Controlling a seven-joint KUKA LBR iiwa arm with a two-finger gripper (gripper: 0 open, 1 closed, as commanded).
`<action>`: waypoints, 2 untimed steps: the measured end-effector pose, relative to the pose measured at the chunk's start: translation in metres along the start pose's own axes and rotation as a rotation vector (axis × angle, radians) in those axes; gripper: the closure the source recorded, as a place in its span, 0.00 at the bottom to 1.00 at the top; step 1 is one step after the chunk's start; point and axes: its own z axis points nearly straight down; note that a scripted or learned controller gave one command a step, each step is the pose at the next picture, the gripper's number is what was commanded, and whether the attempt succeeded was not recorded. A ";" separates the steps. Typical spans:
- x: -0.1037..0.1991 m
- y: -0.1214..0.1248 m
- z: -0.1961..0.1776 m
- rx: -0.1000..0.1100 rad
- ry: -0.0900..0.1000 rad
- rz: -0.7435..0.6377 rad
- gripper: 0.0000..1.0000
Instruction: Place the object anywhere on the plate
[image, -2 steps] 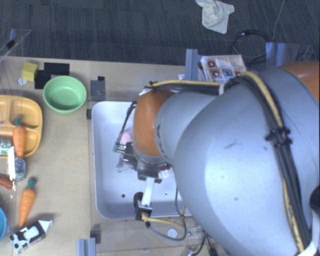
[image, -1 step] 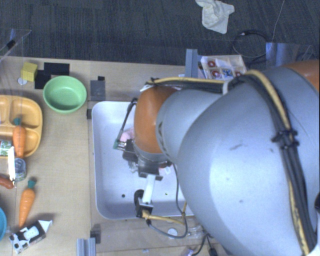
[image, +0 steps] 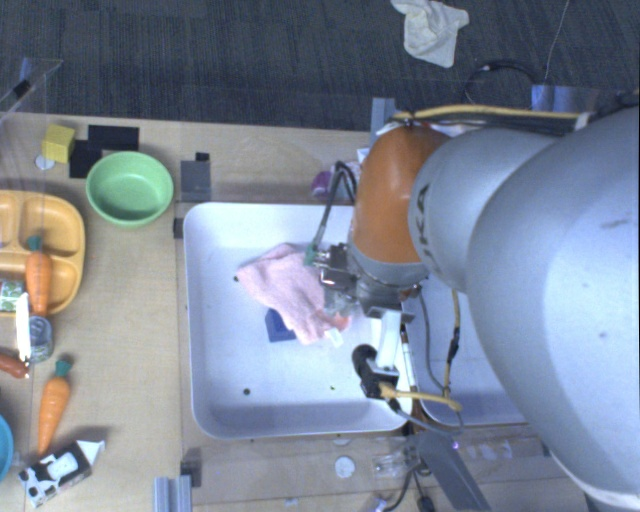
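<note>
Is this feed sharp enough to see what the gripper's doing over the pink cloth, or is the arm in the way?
Camera view: even lighting, slightly soft; mild glare on the white bin; the arm looms large and blurred on the right, its wrist hiding the gripper at the pink cloth, so finger state is unreadable.

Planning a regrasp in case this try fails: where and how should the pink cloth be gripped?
Pinch the pink cloth at its raised, bunched left half, coming straight down from above. It lies crumpled and soft in the white bin, so a fold offers more to grip than its flat edges.
</note>
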 end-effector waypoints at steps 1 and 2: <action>0.051 0.004 0.057 -0.033 -0.002 0.028 1.00; 0.037 -0.023 -0.011 0.000 0.001 -0.192 1.00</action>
